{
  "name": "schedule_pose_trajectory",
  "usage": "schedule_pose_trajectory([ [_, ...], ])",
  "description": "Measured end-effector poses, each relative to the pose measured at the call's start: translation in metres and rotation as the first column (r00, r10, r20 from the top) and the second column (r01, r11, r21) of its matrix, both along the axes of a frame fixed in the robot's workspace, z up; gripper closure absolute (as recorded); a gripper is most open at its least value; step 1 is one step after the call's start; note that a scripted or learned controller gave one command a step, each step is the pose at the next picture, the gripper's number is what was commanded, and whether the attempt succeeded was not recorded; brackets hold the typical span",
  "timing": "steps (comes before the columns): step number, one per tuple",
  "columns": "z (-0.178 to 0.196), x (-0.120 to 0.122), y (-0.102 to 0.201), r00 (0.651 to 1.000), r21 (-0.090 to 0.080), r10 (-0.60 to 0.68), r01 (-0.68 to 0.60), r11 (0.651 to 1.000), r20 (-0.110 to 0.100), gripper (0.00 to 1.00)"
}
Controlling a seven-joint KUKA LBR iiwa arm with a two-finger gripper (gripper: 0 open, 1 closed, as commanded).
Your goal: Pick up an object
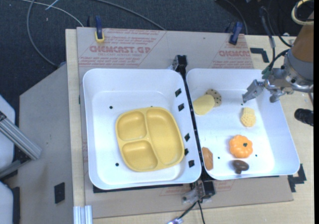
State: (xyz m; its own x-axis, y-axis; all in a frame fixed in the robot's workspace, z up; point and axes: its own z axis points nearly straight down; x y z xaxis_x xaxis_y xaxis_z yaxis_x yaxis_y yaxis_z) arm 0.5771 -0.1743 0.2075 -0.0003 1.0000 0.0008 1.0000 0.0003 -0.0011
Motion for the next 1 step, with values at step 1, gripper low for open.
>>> schedule_pose_trajectory([
  [1, -0.0469, -0.003, -0.0082, 1.0, 0.001, -0.001, 0.001, 1.0, -0.004, 0.0],
])
